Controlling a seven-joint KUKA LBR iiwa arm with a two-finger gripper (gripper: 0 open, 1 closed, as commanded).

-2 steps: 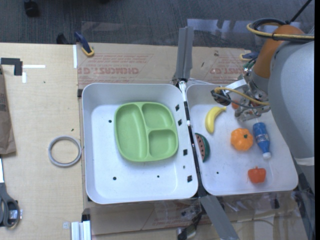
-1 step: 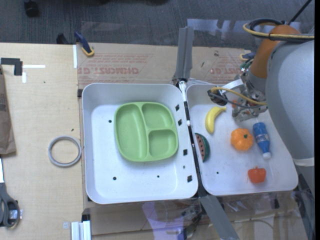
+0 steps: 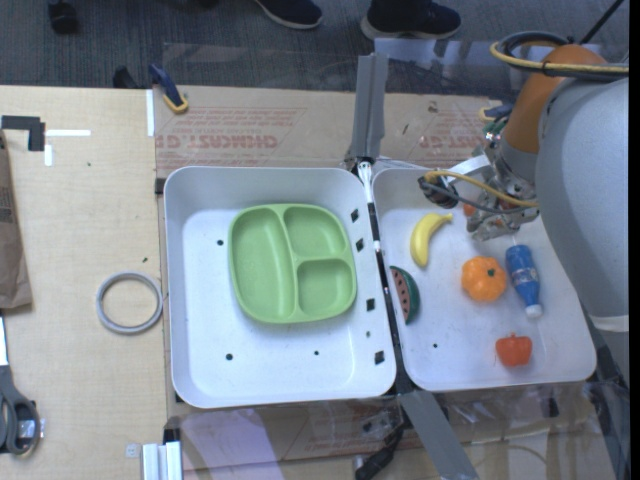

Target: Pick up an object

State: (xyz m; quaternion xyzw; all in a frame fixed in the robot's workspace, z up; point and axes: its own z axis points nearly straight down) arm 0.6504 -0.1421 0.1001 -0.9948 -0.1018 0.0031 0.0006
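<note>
Starting at your far left, a roll of tape point(image 3: 129, 301) lies on the bench beside the left bin point(image 3: 190, 298), which holds a green divided plate point(image 3: 293, 263). Against the right bin's point(image 3: 450, 363) left wall you'll see a watermelon slice point(image 3: 404, 294), then a banana point(image 3: 428, 237), an orange point(image 3: 484, 279), a blue bottle point(image 3: 523, 278) and a red pepper point(image 3: 513, 350) nearer the front. The gripper point(image 3: 490, 218) hangs over the bin's back right, just above the bottle; you cannot tell how it is set.
</note>
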